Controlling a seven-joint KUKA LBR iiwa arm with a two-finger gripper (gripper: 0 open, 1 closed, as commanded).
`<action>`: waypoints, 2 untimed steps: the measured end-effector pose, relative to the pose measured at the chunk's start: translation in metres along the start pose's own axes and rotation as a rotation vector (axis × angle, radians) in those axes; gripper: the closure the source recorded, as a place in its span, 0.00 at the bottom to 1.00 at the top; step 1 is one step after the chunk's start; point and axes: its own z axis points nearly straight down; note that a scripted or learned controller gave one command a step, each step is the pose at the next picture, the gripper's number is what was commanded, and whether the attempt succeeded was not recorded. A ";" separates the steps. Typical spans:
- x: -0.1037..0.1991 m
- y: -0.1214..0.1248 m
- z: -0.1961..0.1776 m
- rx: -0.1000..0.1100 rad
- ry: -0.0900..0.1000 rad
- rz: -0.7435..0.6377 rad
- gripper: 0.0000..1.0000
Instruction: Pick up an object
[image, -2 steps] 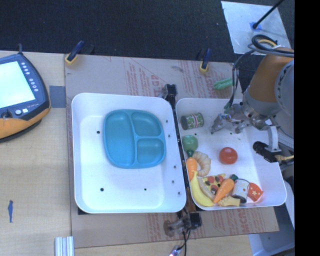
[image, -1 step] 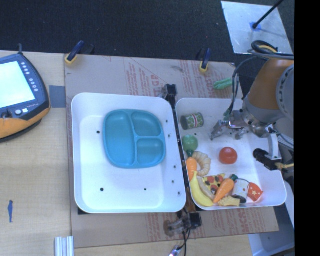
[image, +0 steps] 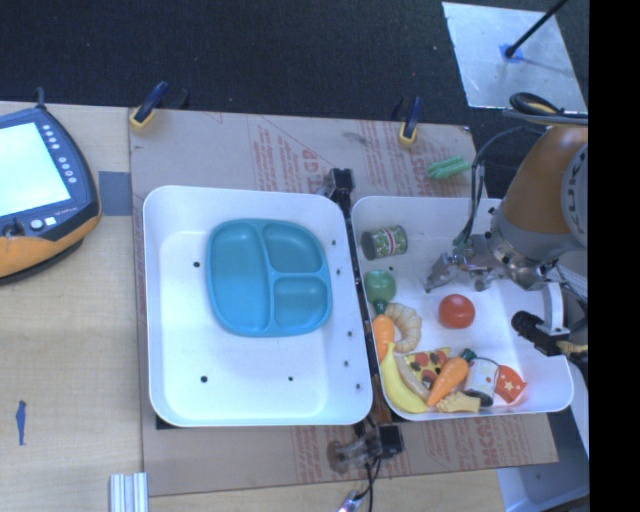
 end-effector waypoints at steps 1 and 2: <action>-0.001 -0.027 0.000 0.000 0.000 0.000 0.00; -0.013 0.029 -0.001 -0.004 0.001 0.003 0.00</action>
